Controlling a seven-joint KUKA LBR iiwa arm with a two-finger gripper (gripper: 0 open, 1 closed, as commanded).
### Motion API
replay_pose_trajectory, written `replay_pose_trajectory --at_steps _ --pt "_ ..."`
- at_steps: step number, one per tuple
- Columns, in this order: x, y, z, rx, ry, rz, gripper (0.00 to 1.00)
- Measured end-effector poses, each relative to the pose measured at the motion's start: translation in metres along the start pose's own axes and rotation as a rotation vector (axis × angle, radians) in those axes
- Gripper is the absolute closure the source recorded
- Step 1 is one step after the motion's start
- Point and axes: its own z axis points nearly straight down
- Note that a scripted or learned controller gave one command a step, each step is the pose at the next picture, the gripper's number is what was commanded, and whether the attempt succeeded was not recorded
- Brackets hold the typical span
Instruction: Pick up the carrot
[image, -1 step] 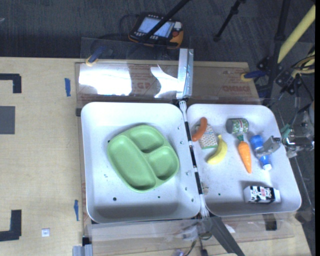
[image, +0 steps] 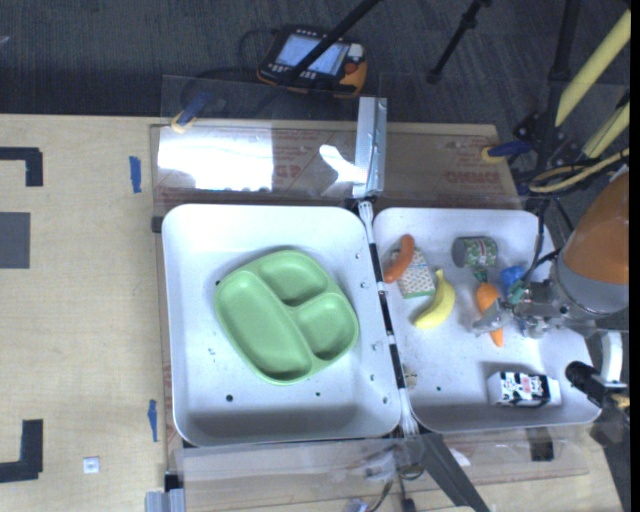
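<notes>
Orange and tapered, the small plastic carrot (image: 487, 305) is lying in the right-hand shallow white bin (image: 450, 380), and the metal two-finger claw (image: 497, 318) is sitting right at it, its tips touching or just over the carrot's lower end. Whether the claw is apart or closed on the carrot I cannot tell; the parts are blurring together there. The grey arm with its orange band (image: 600, 250) is reaching in from the right, behind the claw.

Just left of the claw, a yellow toy banana (image: 436, 302) is lying, and beyond it a small pale speckled packet (image: 415, 280) with an orange-red sausage-shaped toy (image: 401, 257) resting against its upper edge. Above the claw and slightly left, a grey-green can (image: 475, 251) is lying on its side; its label is too small to read. A small blue object (image: 511, 278) is showing just above the claw. Below the claw, near the bin's front wall, a black-and-white patterned box (image: 521, 388) is lying flat; its printing is unreadable.

Far left of the claw, the second shallow white bin (image: 200, 390) is holding a green three-compartment plastic plate (image: 285, 315).

Faint reddish lettering is running across the worktop (image: 80, 300) behind the bins, too washed out to read. Beyond it, a black and orange handheld pendant (image: 310, 60) is lying on the floor with its screen lit.
</notes>
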Motion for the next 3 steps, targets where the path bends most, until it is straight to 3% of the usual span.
replay_pose_trajectory --at_steps 1,2,3 --pt "0.039 0.04 0.015 0.001 -0.007 -0.355 0.0" --pt "0.038 0.042 0.007 -0.001 -0.007 -0.353 1.0" --pt "0.111 0.056 -0.08 0.011 -0.005 -0.316 1.0"
